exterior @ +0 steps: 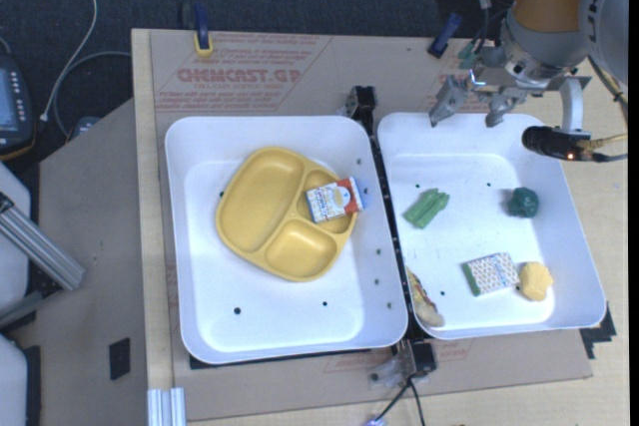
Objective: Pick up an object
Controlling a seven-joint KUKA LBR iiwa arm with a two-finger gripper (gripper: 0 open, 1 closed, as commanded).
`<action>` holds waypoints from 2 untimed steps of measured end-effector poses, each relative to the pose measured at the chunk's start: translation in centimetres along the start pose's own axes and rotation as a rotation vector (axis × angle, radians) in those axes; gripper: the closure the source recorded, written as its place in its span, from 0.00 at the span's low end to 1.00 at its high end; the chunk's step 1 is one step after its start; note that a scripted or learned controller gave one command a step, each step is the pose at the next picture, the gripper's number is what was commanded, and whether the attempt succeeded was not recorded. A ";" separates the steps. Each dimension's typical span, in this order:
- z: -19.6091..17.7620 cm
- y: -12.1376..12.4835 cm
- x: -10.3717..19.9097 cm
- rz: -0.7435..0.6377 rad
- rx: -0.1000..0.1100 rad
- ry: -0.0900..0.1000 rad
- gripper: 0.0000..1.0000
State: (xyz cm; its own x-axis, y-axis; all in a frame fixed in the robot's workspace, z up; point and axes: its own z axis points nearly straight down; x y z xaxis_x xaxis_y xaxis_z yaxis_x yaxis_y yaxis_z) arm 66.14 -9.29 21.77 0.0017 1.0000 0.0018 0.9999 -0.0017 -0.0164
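You've got the gripper (pixel 467 105) at upper right, over the right bin's (pixel 477 140) far rim, jaws spread, nothing in them. Green piece (pixel 426 209) lies mid-frame in that bin; yellow plate (pixel 268 217) sits in the left bin (pixel 205 282).

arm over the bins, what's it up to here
The arm's gripper hangs open over the far edge of the right bin, holding nothing. In that bin lie a green piece, a dark green ball, a small box, a yellow lump and a banana at the near left edge. The left bin holds a yellow tray with a carton on it. Nothing is picked yet.
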 end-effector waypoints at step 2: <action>3.4 0.4 -0.3 -0.002 -0.011 -0.002 0.00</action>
State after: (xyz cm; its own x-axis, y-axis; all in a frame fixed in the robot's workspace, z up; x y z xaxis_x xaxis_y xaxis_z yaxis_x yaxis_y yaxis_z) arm 66.52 -9.54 18.39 0.0001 1.0000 0.0001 1.0000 -0.0001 -0.0054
